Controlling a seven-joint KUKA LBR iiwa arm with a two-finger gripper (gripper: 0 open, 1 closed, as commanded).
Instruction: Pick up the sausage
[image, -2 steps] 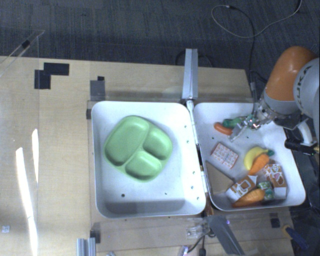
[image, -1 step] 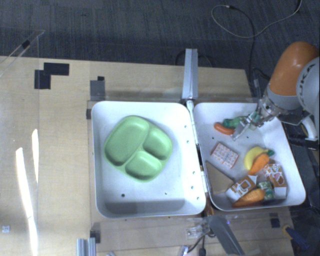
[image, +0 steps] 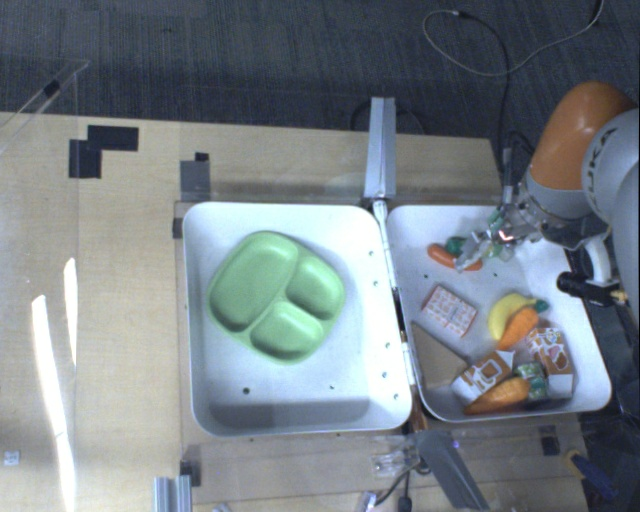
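You are at the approach step: the gripper (image: 497, 235) sits low in the upper part of the right bin (image: 590, 385), at the upper right of the frame, just beside a small reddish-orange piece with a green end that I take to be the sausage (image: 441, 254). The metal of the tool and the toy blur together there, so I cannot tell if the gripper is open or closed, and nothing shows the sausage between its tips; treat the pick as not yet made. The next move, as I judge it, calls for centring over the short rounded body and closing across its narrow width, since a smooth, glossy plastic cylinder of that kind is likely to roll or squirt out if caught off-centre. Lower in the same bin lie a flat waffle-patterned cracker (image: 448, 311), a smooth yellow banana (image: 506, 314), an orange carrot (image: 521, 326) with a green top, a second carrot (image: 498, 396) near the bottom edge, and small printed cartons (image: 547, 352), all well apart from the target. The left bin (image: 215, 405) is hard white plastic and holds a matte green divided plate (image: 276, 295) with three rounded compartments. The bench (image: 120, 330) under both is pale wood.
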